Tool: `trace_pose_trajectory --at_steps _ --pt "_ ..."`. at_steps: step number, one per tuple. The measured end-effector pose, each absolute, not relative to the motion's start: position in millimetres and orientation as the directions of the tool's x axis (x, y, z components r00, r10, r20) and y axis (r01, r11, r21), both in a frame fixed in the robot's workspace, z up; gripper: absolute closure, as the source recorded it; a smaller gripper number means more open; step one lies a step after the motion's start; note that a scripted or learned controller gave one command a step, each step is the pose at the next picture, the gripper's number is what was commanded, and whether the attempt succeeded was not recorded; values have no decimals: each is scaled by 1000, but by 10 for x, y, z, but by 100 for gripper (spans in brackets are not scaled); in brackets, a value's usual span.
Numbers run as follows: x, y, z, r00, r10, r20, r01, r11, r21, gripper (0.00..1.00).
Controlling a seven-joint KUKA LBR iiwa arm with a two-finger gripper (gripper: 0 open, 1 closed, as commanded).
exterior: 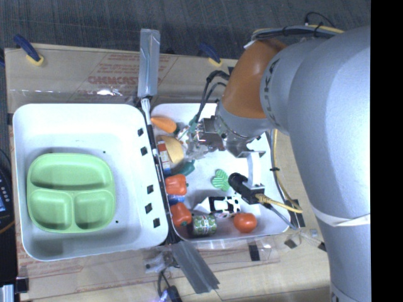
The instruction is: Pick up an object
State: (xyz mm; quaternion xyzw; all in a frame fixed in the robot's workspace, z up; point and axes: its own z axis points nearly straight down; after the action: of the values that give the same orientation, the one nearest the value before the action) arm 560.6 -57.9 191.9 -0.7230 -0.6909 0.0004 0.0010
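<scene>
Shows gripper (196,138) near the right bin's (199,186) left wall, just beside a yellow item (174,150). Leaves bare floor mid-bin. Cannot tell jaws' state.

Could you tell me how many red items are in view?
3: two red items beside the bins' shared wall, one further right; others may be hidden.

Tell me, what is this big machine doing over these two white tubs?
A grey robot arm reaches in from the picture's right, its gripper down in the right bin among small toy foods: an orange piece, a tan bun, a tomato, a green can. The gripper is close to the bun; whether it holds anything cannot be told. The left bin holds a green divided tray.
</scene>
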Motion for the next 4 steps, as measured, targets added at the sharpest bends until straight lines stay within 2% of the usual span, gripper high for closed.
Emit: trace_pose_trajectory --at_steps 1,2,3,4 --pt "5601 -582 1913 46 999 1 999 -46 -4 0" --pt "5601 -571 2003 38 999 1 999 -38 -8 100" --pt "6349 -846 2528 150 989 0 989 -150 -1 100" --pt "6147 -1253 2107 -223 975 2 975 223 -3 100"
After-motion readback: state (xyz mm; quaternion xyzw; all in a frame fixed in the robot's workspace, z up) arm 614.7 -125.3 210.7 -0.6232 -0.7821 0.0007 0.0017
